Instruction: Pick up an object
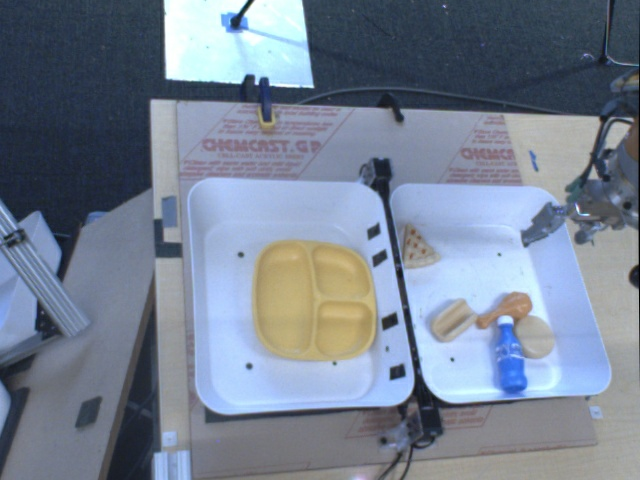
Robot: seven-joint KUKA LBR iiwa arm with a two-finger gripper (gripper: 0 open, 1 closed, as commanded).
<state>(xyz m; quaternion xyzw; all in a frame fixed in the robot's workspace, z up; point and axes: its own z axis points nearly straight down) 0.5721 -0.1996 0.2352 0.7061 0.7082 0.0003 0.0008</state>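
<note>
The right bin (470,218) holds several small objects. A pizza slice (418,247) lies near its left wall. A tan bread roll (452,320), an orange drumstick (506,310), a blue bottle with a white cap (511,357) and a round beige piece (537,337) cluster at the front. My gripper (562,228) hovers over the bin's back right corner, well away from all of them. Its fingers stand open with nothing between them.
The left bin (215,268) holds a yellow divided plate (315,299). A black divider with clips (393,298) runs between the bins. A cable (440,96) crosses behind the bench. A metal frame (40,278) stands at the left.
</note>
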